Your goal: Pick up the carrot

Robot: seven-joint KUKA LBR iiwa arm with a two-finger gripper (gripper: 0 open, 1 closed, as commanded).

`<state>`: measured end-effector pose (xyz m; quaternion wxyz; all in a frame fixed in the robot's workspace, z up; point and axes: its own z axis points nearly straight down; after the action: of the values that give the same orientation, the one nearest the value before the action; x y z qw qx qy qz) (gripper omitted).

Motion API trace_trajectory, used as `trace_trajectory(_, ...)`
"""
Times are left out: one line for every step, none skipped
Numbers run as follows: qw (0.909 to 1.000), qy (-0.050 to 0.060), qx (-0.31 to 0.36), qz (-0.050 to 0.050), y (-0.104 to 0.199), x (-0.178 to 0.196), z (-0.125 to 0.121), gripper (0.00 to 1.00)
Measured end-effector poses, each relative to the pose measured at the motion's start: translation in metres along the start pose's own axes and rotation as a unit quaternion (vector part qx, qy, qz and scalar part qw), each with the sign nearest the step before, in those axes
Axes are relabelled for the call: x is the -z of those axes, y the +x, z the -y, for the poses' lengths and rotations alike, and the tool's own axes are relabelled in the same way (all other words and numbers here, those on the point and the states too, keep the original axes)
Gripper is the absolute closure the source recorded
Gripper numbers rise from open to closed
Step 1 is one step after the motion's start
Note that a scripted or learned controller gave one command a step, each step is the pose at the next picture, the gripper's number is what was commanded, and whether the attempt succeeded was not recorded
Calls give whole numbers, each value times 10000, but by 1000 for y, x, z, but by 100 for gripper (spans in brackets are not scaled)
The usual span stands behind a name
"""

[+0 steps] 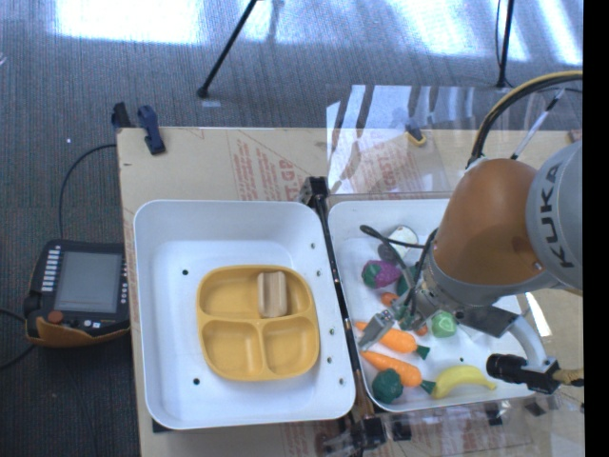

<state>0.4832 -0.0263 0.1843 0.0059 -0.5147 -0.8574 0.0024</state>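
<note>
Right white bin (347,255), claw (379,327) touching upper carrot (398,341)

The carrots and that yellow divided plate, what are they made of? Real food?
Probably not real. The carrots look like moulded plastic toys: even orange, smooth, faintly glossy, stubby green tops. The yellow plate looks like matte plastic too, with one uniform colour and rounded moulded compartments. The block on it seems wooden, though that's less certain.
</note>
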Motion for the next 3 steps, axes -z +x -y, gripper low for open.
trace_trajectory(10000, -21, -10, 12, -1, 1, -1, 0)
trace_trajectory(9941, -20, -1087, 2, -22, 1, 20, 0)
trace_trajectory(9382, -15, -3461, -15, -74, -99, 29, 0)
